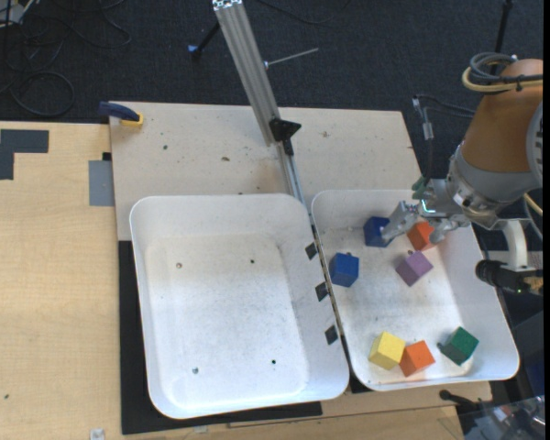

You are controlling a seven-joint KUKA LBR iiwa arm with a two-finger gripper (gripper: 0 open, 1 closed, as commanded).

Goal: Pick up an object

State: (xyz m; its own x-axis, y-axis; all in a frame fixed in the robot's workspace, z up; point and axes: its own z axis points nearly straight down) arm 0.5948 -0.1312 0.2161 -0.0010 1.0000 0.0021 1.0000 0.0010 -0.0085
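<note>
The right bin [495, 360] holds several small cubes. My gripper [420, 224] hangs low over the bin's far part, open, with its fingers standing on either side of an orange cube [423, 236]. That cube rests on the bin floor and is partly covered by the gripper. A blue cube [376, 231] sits just left of the left finger. A purple cube [413, 267] lies just in front of the gripper. A second blue cube [345, 269] lies by the bin's left wall.
At the right bin's near edge sit a yellow cube [387, 349], another orange cube [417, 357] and a green cube [459, 345]. The left bin [147, 246] stands beside it. A slanted aluminium post [252, 71] rises behind the bins.
</note>
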